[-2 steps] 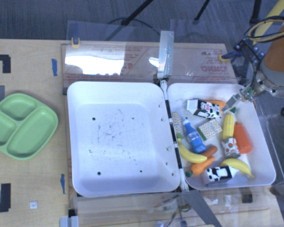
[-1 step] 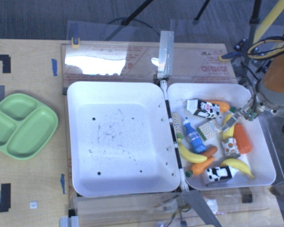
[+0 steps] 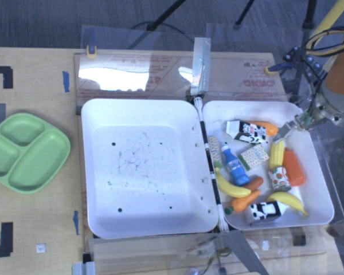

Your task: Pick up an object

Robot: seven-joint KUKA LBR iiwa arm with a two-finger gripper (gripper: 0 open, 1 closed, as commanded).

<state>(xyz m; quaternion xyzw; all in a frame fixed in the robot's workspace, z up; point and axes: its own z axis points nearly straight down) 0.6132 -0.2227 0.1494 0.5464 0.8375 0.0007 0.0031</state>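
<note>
The right white bin (image 3: 324, 193) holds several small items. Among them are a blue bottle (image 3: 236, 166), a yellow banana (image 3: 232, 187), a second banana (image 3: 289, 200), a small can (image 3: 280, 179) and an orange-red piece (image 3: 294, 168). A cow-patterned box (image 3: 251, 132) lies at the bin's back and another one (image 3: 265, 211) at its front. My gripper (image 3: 286, 130) hangs over the back right part of this bin, just above a short yellow piece (image 3: 277, 153) and right of the back cow-patterned box. Nothing shows in its grasp.
The left white bin (image 3: 143, 165) sits beside the right one, with a raised divider between them. A green divided plate (image 3: 26, 152) rests on the wooden bench at far left. Clear plastic panels (image 3: 132, 67) stand behind the bins. Tripod legs and cables crowd the back right.
</note>
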